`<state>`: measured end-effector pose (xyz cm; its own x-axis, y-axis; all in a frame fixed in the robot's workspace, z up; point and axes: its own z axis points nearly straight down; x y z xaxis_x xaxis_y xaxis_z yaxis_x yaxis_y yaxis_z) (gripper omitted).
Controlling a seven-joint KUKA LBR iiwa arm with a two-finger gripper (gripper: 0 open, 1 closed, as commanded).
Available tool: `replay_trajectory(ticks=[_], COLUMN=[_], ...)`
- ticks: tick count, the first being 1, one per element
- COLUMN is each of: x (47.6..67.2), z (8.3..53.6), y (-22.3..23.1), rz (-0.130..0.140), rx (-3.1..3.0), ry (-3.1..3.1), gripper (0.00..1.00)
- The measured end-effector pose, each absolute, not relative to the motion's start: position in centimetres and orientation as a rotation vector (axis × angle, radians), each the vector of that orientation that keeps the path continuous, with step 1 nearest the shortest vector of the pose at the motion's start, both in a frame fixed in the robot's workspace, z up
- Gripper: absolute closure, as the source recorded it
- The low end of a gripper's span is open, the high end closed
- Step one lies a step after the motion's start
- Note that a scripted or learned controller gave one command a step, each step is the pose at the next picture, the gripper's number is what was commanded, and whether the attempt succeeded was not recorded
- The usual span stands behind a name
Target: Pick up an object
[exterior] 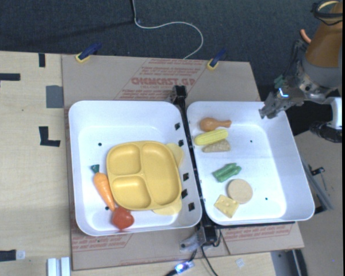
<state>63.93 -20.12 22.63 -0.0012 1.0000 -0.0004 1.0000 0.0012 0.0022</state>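
Even overhead light, soft shadows — slightly blurred

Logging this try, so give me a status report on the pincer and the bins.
Pincer above right white bin's far rim, holding nothing. Yellow toy corn cob untouched in bin. Path clear.

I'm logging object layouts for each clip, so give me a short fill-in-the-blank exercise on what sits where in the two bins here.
1. The yellow divided tray lies in the ____ bin.
2. The carrot lies beside the tray, with a ____ tomato at its lower end.
3. In the right bin, the corn cob lies just below the ____.
4. The gripper hangs over the right bin's upper ____ corner.

Missing words: left; red; chicken drumstick; right
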Motion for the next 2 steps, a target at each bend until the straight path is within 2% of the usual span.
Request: replay_trajectory(ticks=[2], x=[54.8], z=[21.7], y=[-13.3], rz=[-0.004], rx=[2.222], ry=[2.227], gripper=[1.0])
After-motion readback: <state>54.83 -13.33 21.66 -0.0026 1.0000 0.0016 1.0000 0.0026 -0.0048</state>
